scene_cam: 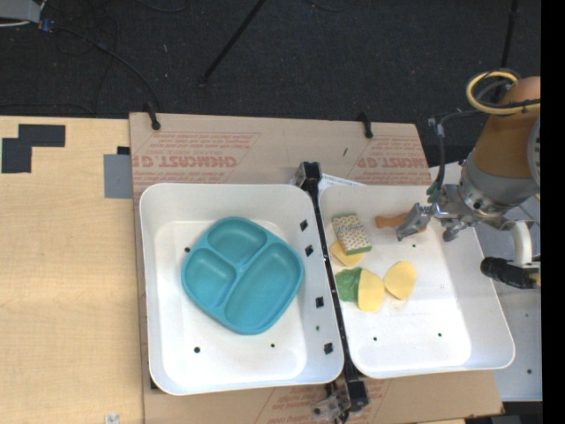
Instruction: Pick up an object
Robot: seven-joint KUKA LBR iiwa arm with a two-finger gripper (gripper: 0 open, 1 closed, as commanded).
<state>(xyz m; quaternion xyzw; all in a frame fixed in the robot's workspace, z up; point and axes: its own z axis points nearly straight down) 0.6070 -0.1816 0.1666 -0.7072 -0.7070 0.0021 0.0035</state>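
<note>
The pincer (415, 223) hangs over the right bin (477, 325), its fingers spread with nothing between them, near a patterned sponge (351, 232).

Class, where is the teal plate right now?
The teal plate lies in the left bin, near its middle, across the divider from the yellow pieces.

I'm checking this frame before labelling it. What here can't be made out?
- Gripper in the camera view: too small and blurred to tell open from shut.
- Orange-brown item: its right end is hidden by the gripper.
- Green piece: partly covered by a yellow piece.
</note>
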